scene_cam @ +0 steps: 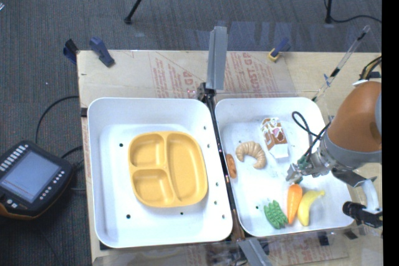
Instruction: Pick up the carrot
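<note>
The orange carrot [293, 203] lies in the right bin [249, 112], near its front right, pointing toward the front edge. My gripper [295, 172] hangs just above the carrot's top end, at the end of the grey arm with the orange band [358, 118] that reaches in from the right. Nothing shows between the gripper and the carrot's top, and the carrot rests on the bin floor.
Beside the carrot lie a yellow banana [308, 205] on its right and a green vegetable [274, 213] on its left. A croissant [252, 153], a white cake slice [274, 136] and a small sausage [231, 166] sit farther back. The left bin [106, 128] holds a yellow divided plate [167, 169].
</note>
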Action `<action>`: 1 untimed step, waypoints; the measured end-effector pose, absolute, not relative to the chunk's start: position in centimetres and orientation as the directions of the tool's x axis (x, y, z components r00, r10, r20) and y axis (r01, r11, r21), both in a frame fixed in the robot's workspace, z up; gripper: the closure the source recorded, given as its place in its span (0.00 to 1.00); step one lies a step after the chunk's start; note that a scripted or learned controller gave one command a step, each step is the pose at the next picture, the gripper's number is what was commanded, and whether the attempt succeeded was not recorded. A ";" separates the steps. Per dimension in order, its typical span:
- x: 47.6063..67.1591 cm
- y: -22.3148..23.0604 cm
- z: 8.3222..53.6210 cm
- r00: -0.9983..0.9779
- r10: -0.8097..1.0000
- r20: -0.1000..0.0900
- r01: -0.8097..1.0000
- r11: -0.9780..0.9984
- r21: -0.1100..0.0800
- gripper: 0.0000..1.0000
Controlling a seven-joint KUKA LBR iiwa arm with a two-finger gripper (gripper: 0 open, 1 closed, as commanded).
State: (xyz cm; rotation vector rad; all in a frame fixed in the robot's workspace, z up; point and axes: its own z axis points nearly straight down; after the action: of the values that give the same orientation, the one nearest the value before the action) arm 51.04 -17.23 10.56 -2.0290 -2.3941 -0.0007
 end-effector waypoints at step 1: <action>47.5 -17.2 8.5 -0.407 0.913 0.007 0.913 0.407 -0.005 1.00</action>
State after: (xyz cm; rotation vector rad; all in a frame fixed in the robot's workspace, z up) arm 47.51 -17.18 8.45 -1.7060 -2.6280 0.0006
